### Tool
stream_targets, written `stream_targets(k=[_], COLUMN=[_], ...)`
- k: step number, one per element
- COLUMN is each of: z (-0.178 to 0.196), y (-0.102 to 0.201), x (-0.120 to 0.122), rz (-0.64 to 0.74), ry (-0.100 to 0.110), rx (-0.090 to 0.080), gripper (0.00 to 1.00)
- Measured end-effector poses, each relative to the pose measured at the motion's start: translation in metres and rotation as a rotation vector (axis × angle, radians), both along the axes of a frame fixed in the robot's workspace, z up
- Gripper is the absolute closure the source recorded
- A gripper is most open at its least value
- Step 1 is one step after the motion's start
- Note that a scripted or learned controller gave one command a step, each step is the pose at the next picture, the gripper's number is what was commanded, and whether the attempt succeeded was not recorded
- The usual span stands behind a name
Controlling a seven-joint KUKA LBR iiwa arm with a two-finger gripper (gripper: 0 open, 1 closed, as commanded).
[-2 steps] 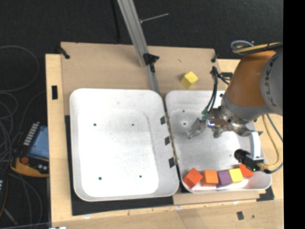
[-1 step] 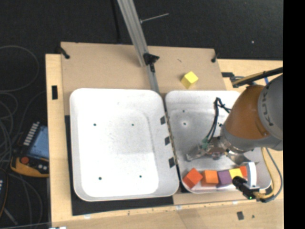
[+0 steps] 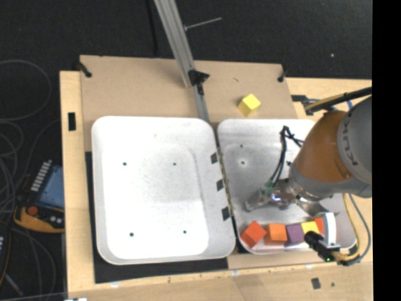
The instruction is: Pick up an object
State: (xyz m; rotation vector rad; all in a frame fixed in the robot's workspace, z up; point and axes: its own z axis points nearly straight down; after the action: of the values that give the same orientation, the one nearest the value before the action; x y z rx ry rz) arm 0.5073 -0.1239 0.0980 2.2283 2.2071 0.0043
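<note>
Several small blocks lie along the near edge of the right bin [image 3: 250, 143]: a red-orange cube [image 3: 254, 234], an orange block [image 3: 276, 232], a purple block [image 3: 294, 233] and a yellow block [image 3: 311, 228]. My gripper [image 3: 257, 201] hangs low over the right bin, just above and behind the red-orange cube. Nothing is visibly held in it. The wrist with its orange band [image 3: 322, 152] covers the right side of this bin.
The left bin [image 3: 150, 187] sits beside the right one, with a small gap between them. A yellow cube [image 3: 249, 104] rests on the bench behind the right bin. A slanted metal bar [image 3: 178, 36] runs from the top down to the bins' junction.
</note>
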Motion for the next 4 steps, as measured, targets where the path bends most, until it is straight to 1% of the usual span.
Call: stream_targets(k=[1, 2, 3, 4], z=[0.005, 0.016, 0.0, -0.001], y=[-0.027, -0.069, -0.032, 0.024], x=[-0.012, -0.012, 0.011, 0.033], rz=[0.007, 0.007, 0.015, 0.017], ry=[0.004, 0.003, 0.001, 0.0], rx=[-0.001, -0.002, 0.0, 0.002], gripper=[0.0, 0.0, 0.0, 0.0])
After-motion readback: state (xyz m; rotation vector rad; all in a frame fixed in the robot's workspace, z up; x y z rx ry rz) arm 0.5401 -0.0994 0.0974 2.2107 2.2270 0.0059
